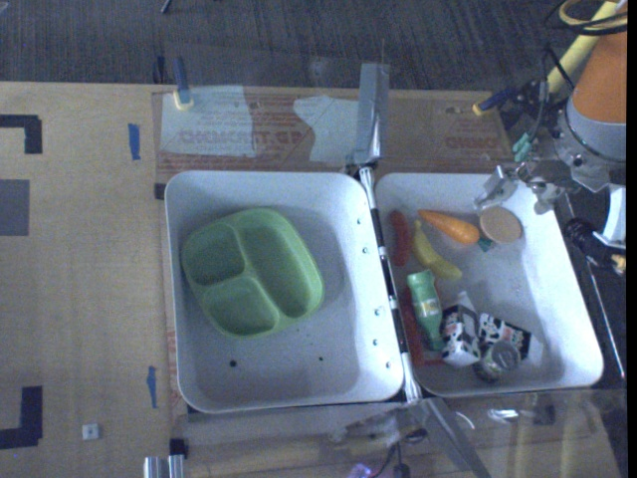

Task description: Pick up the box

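Right, camera view: two shallow white bins sit side by side on the wooden tabletop [80, 267]. The left white bin [199, 192] carries a green three-compartment plastic tray [251, 270] toward its left side. The right white bin [582, 342] carries the clutter. A black-and-white cow-pattern carton box [461, 335] lies near the bin's front edge, tipped on its side. Touching or just beside it is a second black-and-white patterned packet [504, 332], with a small round tin [493, 363] at the front. A green plastic bottle [426, 302] lies just left of the box, a long red strip-like item [401, 239] along the left wall. A yellow banana [434, 254], an orange carrot [450, 227] and a round tan disc [501, 226] are near the back edge.

Step in hand, as I judge it: approach. The grey arm with orange band [602, 88] is at the back right corner of the right bin, and the hand [518, 182] hovers above the back edge near the tan disc, well apart from the box. Can't tell how far the hand is spread; nothing visible held in it.

To do this well: travel toward the front edge and centre over the box. Align the grasp across its narrower side. Descend clear of the bottle and the packet so neither gets pinched along.
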`<action>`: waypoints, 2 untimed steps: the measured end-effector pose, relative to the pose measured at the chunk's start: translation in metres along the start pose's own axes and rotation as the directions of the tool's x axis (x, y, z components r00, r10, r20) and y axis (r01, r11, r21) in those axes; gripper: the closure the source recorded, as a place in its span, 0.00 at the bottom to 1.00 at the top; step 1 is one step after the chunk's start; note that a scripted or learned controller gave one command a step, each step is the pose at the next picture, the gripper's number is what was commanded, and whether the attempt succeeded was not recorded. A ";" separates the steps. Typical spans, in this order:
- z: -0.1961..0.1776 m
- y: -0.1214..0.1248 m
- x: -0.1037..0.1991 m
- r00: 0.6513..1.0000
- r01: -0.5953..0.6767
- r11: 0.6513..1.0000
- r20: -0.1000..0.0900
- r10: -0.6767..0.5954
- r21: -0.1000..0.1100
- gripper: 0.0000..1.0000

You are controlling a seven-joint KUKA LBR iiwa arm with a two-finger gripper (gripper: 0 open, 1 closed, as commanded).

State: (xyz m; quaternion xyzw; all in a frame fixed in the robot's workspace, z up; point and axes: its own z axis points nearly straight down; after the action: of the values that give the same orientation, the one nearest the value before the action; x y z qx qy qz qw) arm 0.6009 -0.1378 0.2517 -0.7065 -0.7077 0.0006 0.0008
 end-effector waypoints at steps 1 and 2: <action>0.073 -0.005 -0.015 0.936 -0.353 0.936 -0.001 0.353 0.001 0.00; 0.165 -0.060 0.043 0.881 -0.473 0.881 -0.003 0.473 -0.004 0.00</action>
State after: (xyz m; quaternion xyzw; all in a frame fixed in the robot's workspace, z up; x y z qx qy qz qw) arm 0.5402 -0.0946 0.0863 -0.8578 -0.5140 -0.0015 -0.0004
